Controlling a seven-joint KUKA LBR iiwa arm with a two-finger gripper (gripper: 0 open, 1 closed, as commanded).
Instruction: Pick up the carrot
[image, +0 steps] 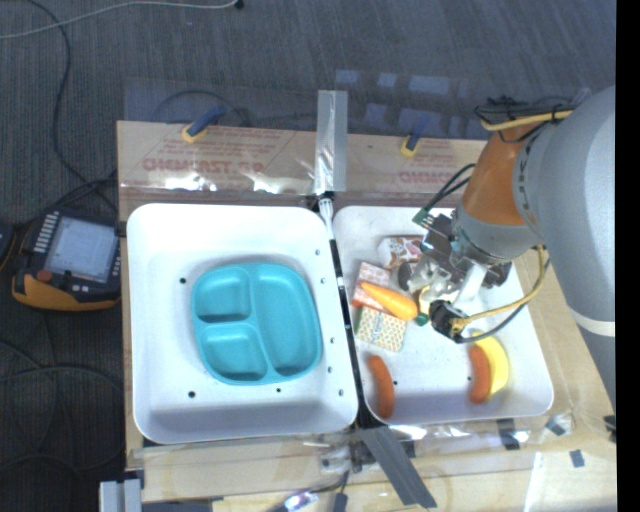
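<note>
Two white bins (140, 330) sit side by side on a wooden bench (250, 160) over dark carpet. The grey arm (560, 190) reaches into the right bin, its gripper (428, 285) low beside the carrot (385, 298) near that bin's left edge; grip state unclear.

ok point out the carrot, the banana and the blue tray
carrot (386, 299), camera view, middle of its orange body
banana (490, 366), camera view, middle of its curve
blue tray (258, 322), camera view, divider between its compartments
</note>
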